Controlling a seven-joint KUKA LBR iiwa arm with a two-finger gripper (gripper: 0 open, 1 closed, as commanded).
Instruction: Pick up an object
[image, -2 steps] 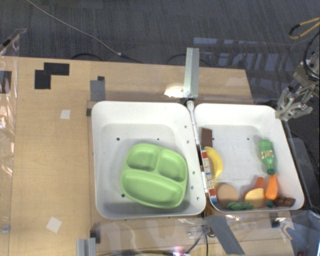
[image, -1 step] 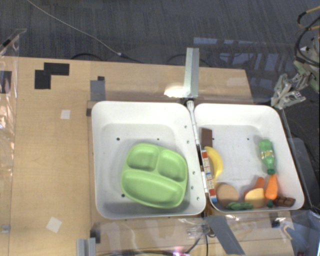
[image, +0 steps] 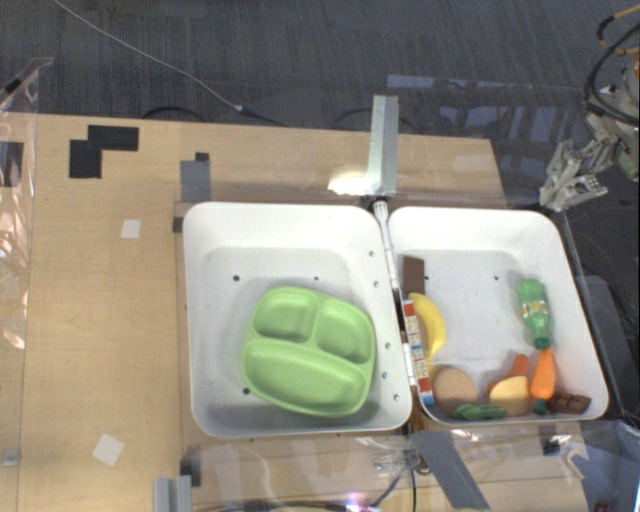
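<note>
Banana (image: 430, 325) lies lengthwise, pointing up the bin (image: 470, 225).

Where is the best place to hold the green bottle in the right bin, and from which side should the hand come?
Grip the green bottle across its wide middle, coming straight down from above. It lies flat, lengthwise toward the bin's near and far walls, with bare floor on both long sides, so the hand probably fits there. The carrot sits close to its near end, so avoid that end.
</note>
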